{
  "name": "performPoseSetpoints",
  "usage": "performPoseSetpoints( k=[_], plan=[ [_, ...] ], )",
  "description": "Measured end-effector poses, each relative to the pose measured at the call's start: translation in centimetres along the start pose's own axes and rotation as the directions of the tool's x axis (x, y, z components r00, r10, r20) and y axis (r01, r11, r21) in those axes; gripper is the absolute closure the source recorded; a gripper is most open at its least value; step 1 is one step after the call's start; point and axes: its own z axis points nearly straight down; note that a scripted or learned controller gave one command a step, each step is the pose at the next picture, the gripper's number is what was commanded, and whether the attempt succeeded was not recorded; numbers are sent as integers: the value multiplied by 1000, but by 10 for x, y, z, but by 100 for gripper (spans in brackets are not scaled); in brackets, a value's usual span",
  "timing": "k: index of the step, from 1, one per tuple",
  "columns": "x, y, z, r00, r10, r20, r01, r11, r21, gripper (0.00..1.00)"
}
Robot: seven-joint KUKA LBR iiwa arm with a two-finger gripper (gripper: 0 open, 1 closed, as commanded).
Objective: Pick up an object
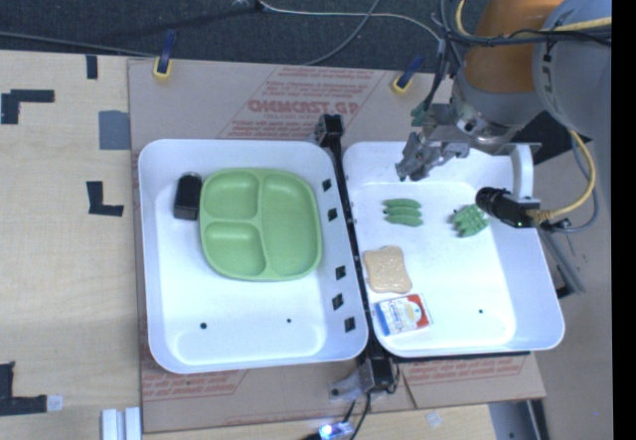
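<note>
Two shallow white bins are sitting side by side on a cardboard sheet [298,95] covering the bench.

The left bin [164,329] is holding a green divided plate [261,224] with three compartments, lying flat near the bin's centre. A small black block [187,197] is resting just beside the plate's left edge, close to the bin's left wall.

The right bin [527,329] is holding four items. A green pea pod [402,212] is lying in the upper middle of the bin. A green leafy toy vegetable [468,220] is lying to its right, near the bin's right wall. A tan slice of bread [387,270] is lying close to the bin's left wall, and a small red, white and blue carton [402,315] is lying just below it, near the front left corner.

The gripper [415,162] is hovering over the rear part of the right bin, above the pea pod and apart from it. Whether its claw is spread or closed cannot be told from this view.
</note>
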Motion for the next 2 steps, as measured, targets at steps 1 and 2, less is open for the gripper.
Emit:
performPoseSetpoints(
  k=[1, 2],
  plan=[
    [53, -6, 14, 1000, -1, 0, 1, 1000, 0, 100],
    [99, -26, 9, 1000, -1, 0, 1, 1000, 0, 100]
  ],
)
